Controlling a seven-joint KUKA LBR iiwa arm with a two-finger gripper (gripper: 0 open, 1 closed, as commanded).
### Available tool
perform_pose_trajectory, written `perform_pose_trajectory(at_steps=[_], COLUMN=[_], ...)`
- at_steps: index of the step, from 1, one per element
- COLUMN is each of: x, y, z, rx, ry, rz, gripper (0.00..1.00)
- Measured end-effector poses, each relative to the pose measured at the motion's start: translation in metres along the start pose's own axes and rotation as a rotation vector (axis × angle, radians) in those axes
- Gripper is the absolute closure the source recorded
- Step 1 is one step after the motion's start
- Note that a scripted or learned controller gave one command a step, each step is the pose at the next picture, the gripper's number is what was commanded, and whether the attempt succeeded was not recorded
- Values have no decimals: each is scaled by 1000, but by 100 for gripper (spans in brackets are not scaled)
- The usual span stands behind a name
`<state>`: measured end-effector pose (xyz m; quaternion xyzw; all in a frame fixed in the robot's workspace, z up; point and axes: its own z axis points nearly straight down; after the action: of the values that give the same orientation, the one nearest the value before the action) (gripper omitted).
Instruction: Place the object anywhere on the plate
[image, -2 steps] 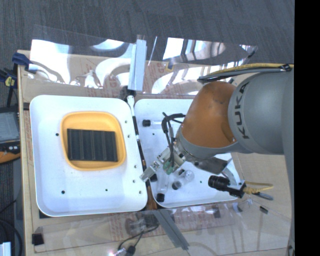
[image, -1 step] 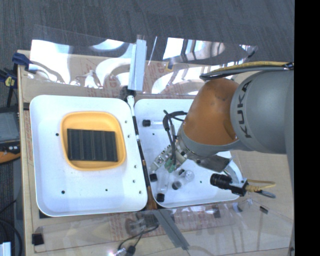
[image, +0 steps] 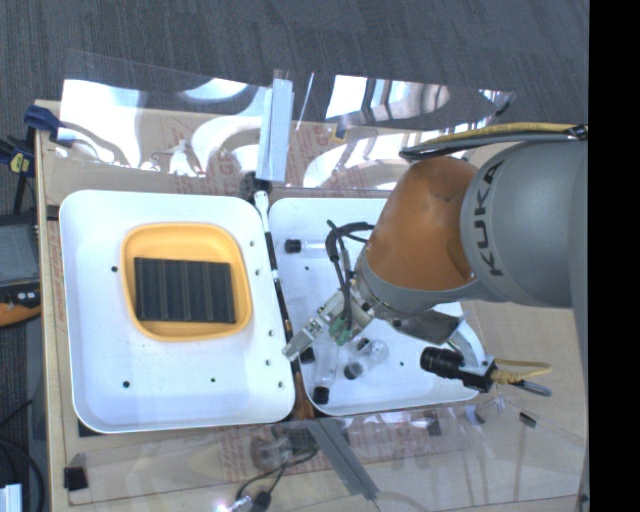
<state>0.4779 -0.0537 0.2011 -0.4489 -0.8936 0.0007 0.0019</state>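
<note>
A yellow plate (image: 186, 283) with a dark ribbed centre lies in the left bin (image: 90, 330). My gripper (image: 318, 335) is low over the right bin (image: 300, 225), close to its left wall and pointing down-left. A small green and clear object (image: 346, 328) sits right at the gripper; I cannot tell whether it is held. The big orange and grey wrist covers much of the right bin.
Two small clear pieces (image: 376, 350) (image: 352, 371) lie on the right bin's floor just below the gripper. A small black knob (image: 292, 245) sits near that bin's upper left, another (image: 322, 393) near its lower left. A raised divider (image: 276, 290) separates the bins.
</note>
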Motion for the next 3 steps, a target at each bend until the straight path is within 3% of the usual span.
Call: perform_pose_trajectory(at_steps=[1, 2, 3], x=[54, -8, -52], y=[38, 84, 85], z=[9, -70, -8], rx=[-1, -3, 1], ry=[-1, -6, -2], rz=[-356, -523, -524], gripper=[0, 0, 0])
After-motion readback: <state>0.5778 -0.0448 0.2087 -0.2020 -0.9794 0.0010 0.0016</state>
